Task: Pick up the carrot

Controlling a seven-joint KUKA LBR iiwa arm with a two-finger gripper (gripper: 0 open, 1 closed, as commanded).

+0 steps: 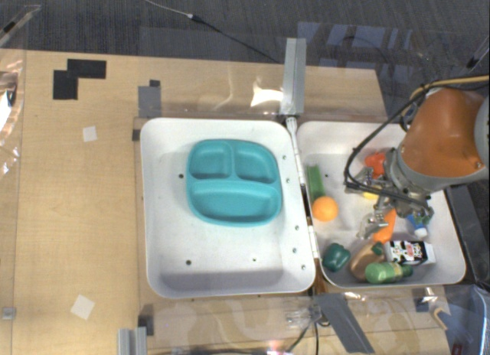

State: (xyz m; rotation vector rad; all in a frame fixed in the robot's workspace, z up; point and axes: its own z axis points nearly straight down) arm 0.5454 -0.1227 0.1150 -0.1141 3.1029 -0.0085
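Nearest the camera in the right bin [456,269], a green vegetable [382,272] and a dark green piece [335,255] lie at the front wall. Just behind them the gripper [380,222] has its tips down among the toys, touching or very near the carrot [388,223], an orange sliver slanting beside the metal fingers [376,229]. Whether those fingers are apart or clamped on it I cannot tell (too cluttered). So the reach looks made; grip and lift remain unconfirmed. Left of the carrot sits an orange ball [325,209]; farther left, the teal plate [233,181].
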